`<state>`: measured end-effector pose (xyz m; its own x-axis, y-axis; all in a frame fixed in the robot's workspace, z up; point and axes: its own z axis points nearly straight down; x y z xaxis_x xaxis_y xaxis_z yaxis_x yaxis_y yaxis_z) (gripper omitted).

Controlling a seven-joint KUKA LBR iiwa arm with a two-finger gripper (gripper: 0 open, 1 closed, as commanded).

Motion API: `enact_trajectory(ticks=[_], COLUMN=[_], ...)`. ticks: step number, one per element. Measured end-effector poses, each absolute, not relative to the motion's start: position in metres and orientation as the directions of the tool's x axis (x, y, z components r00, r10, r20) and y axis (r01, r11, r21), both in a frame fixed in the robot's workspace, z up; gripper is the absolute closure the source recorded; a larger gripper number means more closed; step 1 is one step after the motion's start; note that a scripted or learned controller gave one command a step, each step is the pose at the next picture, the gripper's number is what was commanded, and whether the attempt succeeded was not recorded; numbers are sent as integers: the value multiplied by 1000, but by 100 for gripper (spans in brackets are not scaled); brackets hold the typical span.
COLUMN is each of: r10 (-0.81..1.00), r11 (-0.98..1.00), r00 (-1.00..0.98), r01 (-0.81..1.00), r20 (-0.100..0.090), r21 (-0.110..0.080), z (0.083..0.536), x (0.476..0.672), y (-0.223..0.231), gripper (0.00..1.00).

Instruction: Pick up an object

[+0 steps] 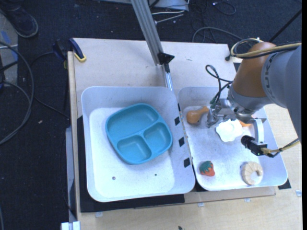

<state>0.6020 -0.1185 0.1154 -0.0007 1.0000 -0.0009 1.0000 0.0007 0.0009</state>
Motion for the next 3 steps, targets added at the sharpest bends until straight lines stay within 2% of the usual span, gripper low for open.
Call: enact_trajectory(ticks=[1,2,3], r10=[1000,1000,1000], r11=[-2,2,7], r00=[2,-2,-7], r01=[1000,1000,1000], r20=[-2,-1,2], r21=[5,5,-2], z=[174,212,205], x=[599,600,587], y=[-127,-127,-77], gripper=[100,100,100])
